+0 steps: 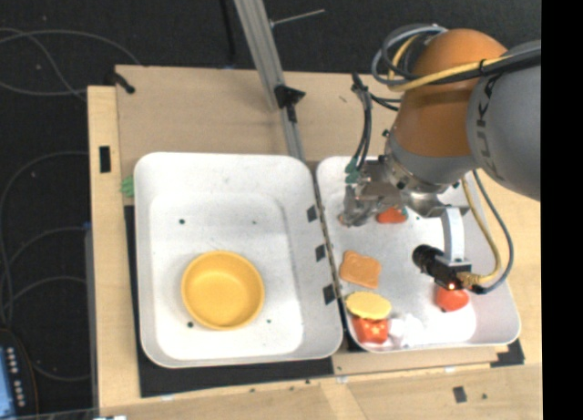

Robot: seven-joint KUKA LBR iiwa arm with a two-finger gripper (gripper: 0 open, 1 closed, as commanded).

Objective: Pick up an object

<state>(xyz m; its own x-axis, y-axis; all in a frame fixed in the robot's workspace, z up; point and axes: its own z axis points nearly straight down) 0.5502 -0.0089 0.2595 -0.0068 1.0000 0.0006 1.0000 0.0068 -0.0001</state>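
While the gripper (357, 211) hangs over the right bin (496, 322), its finger state cannot be told. A yellow bowl (222, 290) sits in the left bin (219, 181).

The grey arm with its orange band (451, 99) ran out of the picture at the right edge, so its base could not be seen. Its wrist hid the far part of the right-hand shallow white bin (496, 318), and covered most of a small orange-red object (392, 217) there, whose shape could not be told. The gripper (357, 213) was seen from above; how its jaws stood could not be made out. A small red round object (451, 298) lay partly behind a black fitting (435, 263). The pale wooden counter (191, 108) was cut off at the bottom edge.
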